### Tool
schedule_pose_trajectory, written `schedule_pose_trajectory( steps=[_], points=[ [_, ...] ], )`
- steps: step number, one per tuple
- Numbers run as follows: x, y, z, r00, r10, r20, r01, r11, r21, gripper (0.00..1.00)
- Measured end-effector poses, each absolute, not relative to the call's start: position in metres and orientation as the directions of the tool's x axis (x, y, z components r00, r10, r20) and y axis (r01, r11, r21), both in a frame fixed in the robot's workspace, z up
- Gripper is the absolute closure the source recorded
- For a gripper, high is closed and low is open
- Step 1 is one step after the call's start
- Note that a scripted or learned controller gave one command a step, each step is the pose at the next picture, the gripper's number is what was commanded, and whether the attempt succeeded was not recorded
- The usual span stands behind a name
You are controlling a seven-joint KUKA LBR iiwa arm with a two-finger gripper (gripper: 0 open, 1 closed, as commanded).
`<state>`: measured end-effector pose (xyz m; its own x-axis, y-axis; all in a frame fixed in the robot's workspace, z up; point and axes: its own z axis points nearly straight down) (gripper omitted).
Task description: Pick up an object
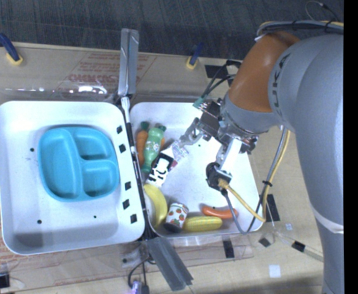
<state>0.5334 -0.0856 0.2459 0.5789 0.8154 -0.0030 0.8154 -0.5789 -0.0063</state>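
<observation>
The tool (188, 141) hangs over the middle of the right bin (247, 171); whether it is open or closed I cannot tell, and nothing shows between its tips. Just left of it, against the bin's left wall, lie a carrot (141, 144), a green bottle (152, 143) and a black-and-white box (160, 167). The box looks light and stiff, probably slick-faced; its narrow sides seem the best hold. A banana (156, 204) lies nearer, curved and likely to roll.
</observation>
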Motion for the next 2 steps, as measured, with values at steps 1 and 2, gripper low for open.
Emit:
schedule_pose_trajectory(
  steps=[1, 2],
  points=[
    [0.589, -0.101, 0.203, 0.542, 0.841, -0.002, 0.841, -0.542, -0.004, 0.00],
    [0.567, -0.103, 0.152, 0.544, 0.839, -0.003, 0.839, -0.544, -0.006, 0.00]
  ],
)
